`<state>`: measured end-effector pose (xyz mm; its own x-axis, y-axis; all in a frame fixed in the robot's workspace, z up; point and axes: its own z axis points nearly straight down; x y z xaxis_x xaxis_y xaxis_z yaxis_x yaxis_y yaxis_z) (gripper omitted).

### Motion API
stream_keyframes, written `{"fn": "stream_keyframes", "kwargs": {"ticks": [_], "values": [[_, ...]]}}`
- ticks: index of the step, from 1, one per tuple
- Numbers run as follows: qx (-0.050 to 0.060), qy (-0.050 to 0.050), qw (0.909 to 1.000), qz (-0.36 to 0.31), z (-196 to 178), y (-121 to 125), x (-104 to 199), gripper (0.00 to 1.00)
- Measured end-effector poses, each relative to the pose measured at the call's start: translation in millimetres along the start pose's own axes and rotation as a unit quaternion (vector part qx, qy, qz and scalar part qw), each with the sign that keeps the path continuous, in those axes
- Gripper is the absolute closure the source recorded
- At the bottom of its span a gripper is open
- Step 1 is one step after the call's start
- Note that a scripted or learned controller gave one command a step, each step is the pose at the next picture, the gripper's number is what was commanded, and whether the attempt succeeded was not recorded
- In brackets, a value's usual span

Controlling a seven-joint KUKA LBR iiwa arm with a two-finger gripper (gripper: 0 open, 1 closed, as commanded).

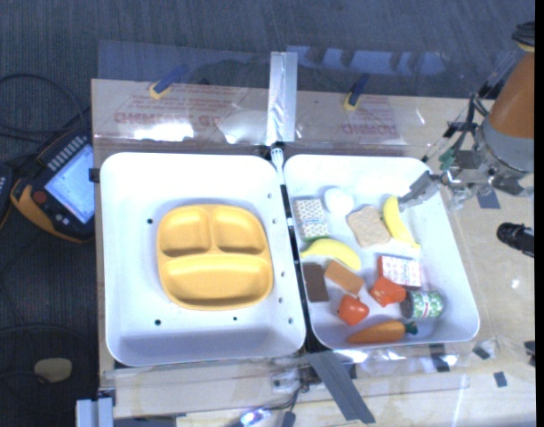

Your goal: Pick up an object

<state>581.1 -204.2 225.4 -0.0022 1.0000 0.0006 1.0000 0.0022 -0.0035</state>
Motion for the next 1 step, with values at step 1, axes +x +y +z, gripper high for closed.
{"fn": "stream_keyframes", "kwargs": {"ticks": [1], "values": [[-0.004,0.004,0.9975,0.070,125.0,42.3,-7.6,0.00]]}}
